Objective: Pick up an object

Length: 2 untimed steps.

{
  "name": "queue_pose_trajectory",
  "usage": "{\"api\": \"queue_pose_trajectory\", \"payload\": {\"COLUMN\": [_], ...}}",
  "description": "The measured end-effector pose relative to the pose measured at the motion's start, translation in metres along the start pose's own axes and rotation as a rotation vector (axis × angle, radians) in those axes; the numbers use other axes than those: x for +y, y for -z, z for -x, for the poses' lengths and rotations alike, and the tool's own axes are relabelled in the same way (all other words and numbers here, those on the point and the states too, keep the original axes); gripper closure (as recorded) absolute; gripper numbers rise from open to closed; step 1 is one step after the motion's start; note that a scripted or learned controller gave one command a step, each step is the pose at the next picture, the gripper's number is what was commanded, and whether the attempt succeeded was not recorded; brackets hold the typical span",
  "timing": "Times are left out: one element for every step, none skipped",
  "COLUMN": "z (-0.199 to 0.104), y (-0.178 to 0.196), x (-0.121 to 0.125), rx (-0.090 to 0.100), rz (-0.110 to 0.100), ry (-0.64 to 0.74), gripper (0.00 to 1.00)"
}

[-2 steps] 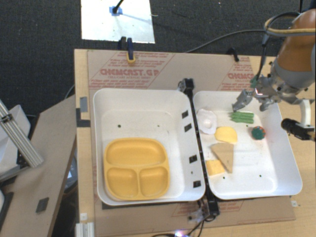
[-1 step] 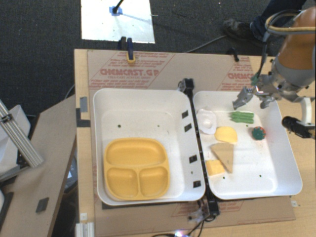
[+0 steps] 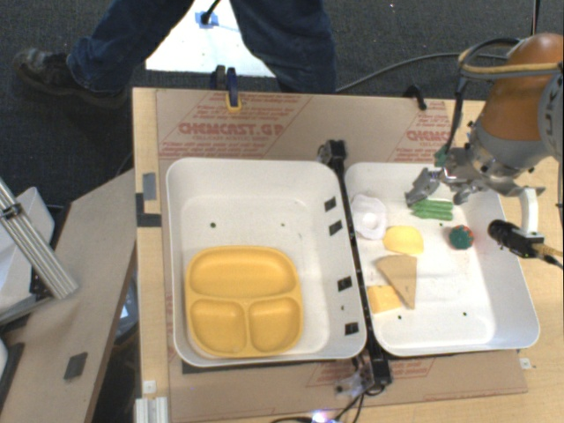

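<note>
In the right bin (image 3: 493,324), the green pod-like piece (image 3: 432,208) lies with its long axis running left-right, just under and slightly left of the pincer (image 3: 441,181). The pincer hangs close above it; I cannot tell how far open it is, and nothing shows between its tips.

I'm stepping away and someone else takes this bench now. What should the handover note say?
Claw: low over the right bin, beside the green bean pod; no object visibly held.
Right bin: white cup, yellow lemon, tan wedge, yellow block, small green-red ball.
Left bin: yellow divided tray.
Done: nothing lifted.
Left: grasp and raise one object.
</note>
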State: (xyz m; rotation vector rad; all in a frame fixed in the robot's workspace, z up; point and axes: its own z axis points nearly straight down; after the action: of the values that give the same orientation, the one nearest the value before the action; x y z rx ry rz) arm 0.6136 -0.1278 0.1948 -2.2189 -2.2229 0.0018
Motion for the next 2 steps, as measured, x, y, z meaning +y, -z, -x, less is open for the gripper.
{"api": "queue_pose_trajectory", "payload": {"z": [-0.001, -0.001], "y": [-0.062, -0.112], "x": [0.005, 0.005], "rx": [0.0, 0.0], "rz": [-0.001, 0.0], "ry": [-0.001, -0.002], "gripper": [0.0, 0.0]}}
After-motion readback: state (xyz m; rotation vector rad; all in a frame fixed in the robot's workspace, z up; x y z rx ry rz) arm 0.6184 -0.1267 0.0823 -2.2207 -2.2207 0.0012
